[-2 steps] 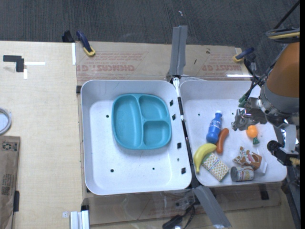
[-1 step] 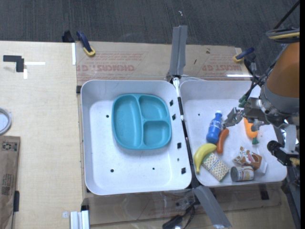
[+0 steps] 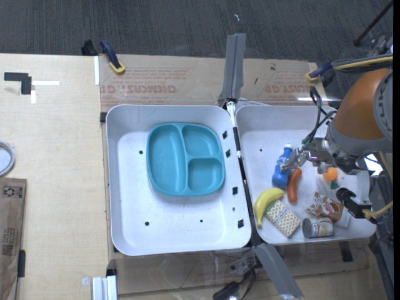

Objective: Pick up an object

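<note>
Several small items crowd the right bin [image 3: 250, 130]: nearest a can [image 3: 317, 228] and patterned box [image 3: 282, 219], then a banana [image 3: 266, 202], an orange sausage-like piece [image 3: 293, 185] and a blue bottle [image 3: 282, 167], over which the tool [image 3: 295, 160] hovers, seemingly approaching a grasp, its state untellable, neighbours crowding any descent.

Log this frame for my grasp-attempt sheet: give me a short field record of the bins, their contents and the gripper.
left bin: teal divided plate
right bin: blue bottle, orange carrot-like piece, banana, patterned packet, can lying on its side, printed wrapper, small orange item
gripper: low over blue bottle
grasp: cannot tell
</note>
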